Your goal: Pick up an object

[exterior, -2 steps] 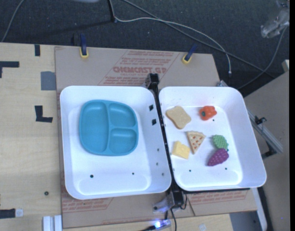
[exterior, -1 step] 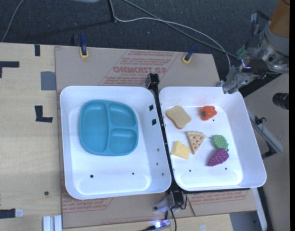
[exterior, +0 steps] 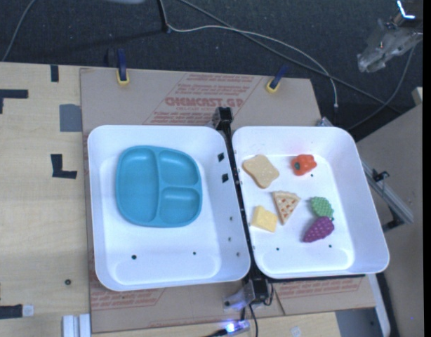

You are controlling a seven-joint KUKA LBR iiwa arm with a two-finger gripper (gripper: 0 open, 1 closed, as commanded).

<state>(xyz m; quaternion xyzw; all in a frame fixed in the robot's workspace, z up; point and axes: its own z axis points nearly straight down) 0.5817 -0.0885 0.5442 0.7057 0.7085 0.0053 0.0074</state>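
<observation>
- Six toy foods lie in the right bin (exterior: 342, 142): a bread slice (exterior: 261, 170), a red pepper (exterior: 304, 163), a waffle wedge (exterior: 286, 205), a cheese block (exterior: 264, 219), a green sprig (exterior: 321, 206) and purple grapes (exterior: 318, 229).
- All look like small moulded plastic: judged light, stiff, a little slick and hardly breakable.
- The cheese and the waffle sit just beside each other, perhaps touching; the sprig and grapes likewise. The bread and the pepper stand apart from the rest.
- The pepper, plump and clear on all sides, looks the easiest pick, pinched across its body. The flat bread and waffle offer only thin edges to grip.
- The left bin (exterior: 103, 209) holds a blue divided plate (exterior: 159, 187), near its middle.
- The gripper (exterior: 384, 46) hangs at the upper right, well apart from both bins, over the dark floor; it is too small and blurred to say how wide it stands.
- Both bins rest on a cardboard sheet (exterior: 201, 97) clipped to a wooden bench (exterior: 33, 209), cables trailing behind.
- The bin floor is smooth and white, with low walls, so there is room to come down from above.
</observation>
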